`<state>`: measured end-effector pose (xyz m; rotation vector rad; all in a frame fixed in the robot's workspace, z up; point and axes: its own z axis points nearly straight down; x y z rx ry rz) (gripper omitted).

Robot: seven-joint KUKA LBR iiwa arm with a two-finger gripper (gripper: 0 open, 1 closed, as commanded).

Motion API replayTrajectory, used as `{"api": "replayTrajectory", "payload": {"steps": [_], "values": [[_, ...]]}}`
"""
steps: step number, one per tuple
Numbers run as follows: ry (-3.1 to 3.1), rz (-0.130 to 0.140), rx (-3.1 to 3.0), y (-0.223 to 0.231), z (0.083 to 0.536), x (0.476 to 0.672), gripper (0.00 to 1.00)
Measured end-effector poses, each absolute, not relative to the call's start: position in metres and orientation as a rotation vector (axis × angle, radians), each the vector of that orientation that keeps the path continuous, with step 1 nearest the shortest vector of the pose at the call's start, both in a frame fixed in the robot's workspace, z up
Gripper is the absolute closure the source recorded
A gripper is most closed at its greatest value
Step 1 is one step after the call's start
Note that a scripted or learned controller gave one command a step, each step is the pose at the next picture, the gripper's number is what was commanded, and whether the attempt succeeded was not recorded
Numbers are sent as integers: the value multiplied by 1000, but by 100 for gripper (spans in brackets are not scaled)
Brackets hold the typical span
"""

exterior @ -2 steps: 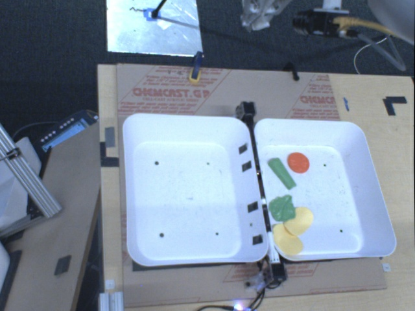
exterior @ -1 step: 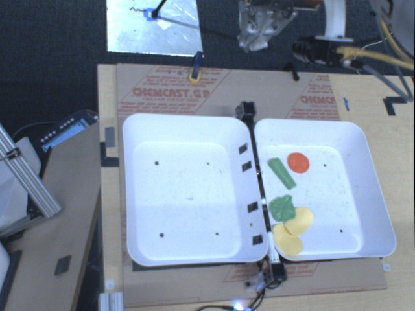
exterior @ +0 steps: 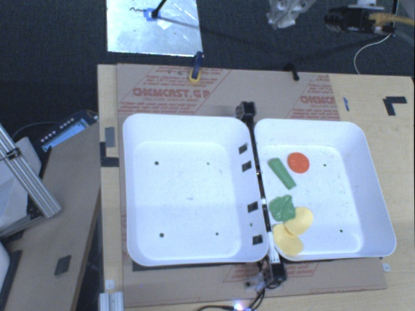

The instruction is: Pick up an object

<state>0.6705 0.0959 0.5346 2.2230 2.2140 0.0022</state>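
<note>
Green strip [exterior: 282, 172] lies untouched in right bin [exterior: 369, 167].

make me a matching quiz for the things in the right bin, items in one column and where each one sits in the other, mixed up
Items:
1. orange-red disc
2. green strip
3. dark green crumpled piece
4. yellow pieces

Places:
A. nearest the front left corner of the right bin
B. just behind the yellow pieces, touching them
C. farthest back, right of the green strip
D. lying at a slant between the disc and the crumpled piece

Pairs: 1-C, 2-D, 3-B, 4-A
</note>
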Motion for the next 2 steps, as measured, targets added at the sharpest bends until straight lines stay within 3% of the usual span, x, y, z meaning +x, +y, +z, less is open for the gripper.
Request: {"api": "replayTrajectory", "payload": {"steps": [1,2], "values": [[2237,-17,2219,156,381,667,100],[2226,5,2215,170,411,669,100]]}}
